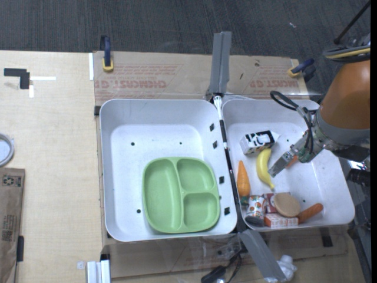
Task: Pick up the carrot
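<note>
Nearest the camera, along the near wall of the right bin (344, 217), lie a small can (255, 206), a red carton (277, 219), a round tan disc (287, 204) and a reddish sausage-like piece (311, 212). My pincer (281, 163) hangs over the bin's middle, just right of the banana (264, 167); whether it is open or closed I cannot tell, and nothing shows in its grasp.

Carrot (242, 178): a short orange cone, smooth-looking, lying lengthwise near-to-far against the left wall of the right bin, just left of the banana and just far of the can. Which end is thicker is hard to tell.

Handling, as I judge it: light, stiff, probably plastic, hence somewhat slippery. Its round taper may let it squirt out of a grip near either tip. Take hold across the thick middle, fingers closing left to right. Room is tight: the wall on one side, the banana on the other.

The left bin (118, 158) holds a green tray (180, 194).
</note>
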`<control>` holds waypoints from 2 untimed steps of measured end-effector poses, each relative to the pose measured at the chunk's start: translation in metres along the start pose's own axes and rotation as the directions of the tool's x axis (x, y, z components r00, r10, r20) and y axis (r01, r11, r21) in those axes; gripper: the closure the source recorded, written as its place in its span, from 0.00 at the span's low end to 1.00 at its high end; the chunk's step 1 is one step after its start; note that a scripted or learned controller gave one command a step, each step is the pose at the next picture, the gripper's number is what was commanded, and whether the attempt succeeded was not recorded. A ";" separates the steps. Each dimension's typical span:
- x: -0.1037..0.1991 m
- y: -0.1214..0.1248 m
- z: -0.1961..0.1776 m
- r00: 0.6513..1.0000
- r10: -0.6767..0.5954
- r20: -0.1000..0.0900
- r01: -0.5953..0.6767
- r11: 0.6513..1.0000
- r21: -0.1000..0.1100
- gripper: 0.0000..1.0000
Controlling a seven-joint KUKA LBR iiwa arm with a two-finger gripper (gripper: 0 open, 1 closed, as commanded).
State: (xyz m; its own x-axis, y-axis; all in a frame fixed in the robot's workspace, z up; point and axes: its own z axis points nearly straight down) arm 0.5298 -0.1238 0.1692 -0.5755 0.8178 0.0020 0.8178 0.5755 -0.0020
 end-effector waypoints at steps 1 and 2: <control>-0.097 -0.013 0.040 0.986 -0.168 0.003 0.168 0.986 -0.002 0.00; -0.131 0.017 0.070 0.909 -0.417 0.014 0.417 0.909 -0.007 0.00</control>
State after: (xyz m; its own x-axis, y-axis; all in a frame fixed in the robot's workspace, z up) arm 0.6188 -0.2208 0.0991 -0.8642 0.5030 -0.0112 0.5030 0.8643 0.0058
